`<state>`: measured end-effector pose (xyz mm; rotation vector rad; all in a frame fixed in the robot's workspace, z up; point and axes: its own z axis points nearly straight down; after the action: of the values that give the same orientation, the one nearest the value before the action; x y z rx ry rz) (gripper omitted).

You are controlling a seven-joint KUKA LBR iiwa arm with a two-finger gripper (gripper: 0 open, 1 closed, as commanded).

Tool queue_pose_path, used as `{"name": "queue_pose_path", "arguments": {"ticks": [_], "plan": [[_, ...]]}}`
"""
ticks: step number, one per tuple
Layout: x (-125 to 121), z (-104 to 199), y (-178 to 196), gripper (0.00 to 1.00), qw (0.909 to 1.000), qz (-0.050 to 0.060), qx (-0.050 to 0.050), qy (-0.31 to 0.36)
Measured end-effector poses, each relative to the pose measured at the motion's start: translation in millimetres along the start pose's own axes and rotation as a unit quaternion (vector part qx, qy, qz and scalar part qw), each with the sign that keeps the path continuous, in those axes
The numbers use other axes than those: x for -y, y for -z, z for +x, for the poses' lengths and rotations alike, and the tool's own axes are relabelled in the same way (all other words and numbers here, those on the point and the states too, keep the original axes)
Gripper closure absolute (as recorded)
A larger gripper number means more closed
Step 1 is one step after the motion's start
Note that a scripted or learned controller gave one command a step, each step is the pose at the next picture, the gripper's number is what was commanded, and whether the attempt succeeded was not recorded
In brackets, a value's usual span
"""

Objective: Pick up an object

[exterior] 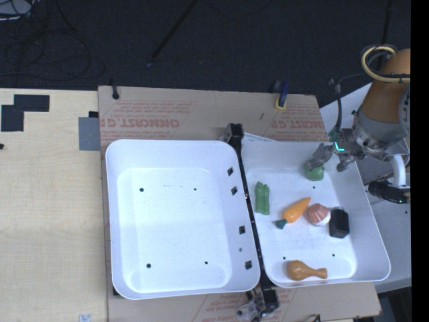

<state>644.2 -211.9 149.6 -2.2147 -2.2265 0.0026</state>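
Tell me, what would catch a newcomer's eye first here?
Probably the bright toys scattered in the right-hand shallow white bin: an orange plastic carrot at its middle, a long green plastic vegetable beside it. At the bin's far edge, the grey arm's pincer hangs just over a small round green toy.

Left bin bare; toys crowd right bin.

Pincer beside green lump in right bin.

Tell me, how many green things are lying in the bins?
2, both in the right bin: a long green vegetable near its left wall, and a round green lump at the far edge by the gripper.
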Motion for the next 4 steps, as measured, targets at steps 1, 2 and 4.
{"name": "queue_pose_path", "arguments": {"ticks": [1, 2, 4], "plan": [[1, 1, -61, 0.00, 1.0000, 0.002, 0.000, 0.000], [1, 1, -48, 1.00, 1.0000, 0.004, -0.001, 0.001], [0, 0, -61, 0.00, 1.0000, 0.001, 0.000, 0.001]]}}
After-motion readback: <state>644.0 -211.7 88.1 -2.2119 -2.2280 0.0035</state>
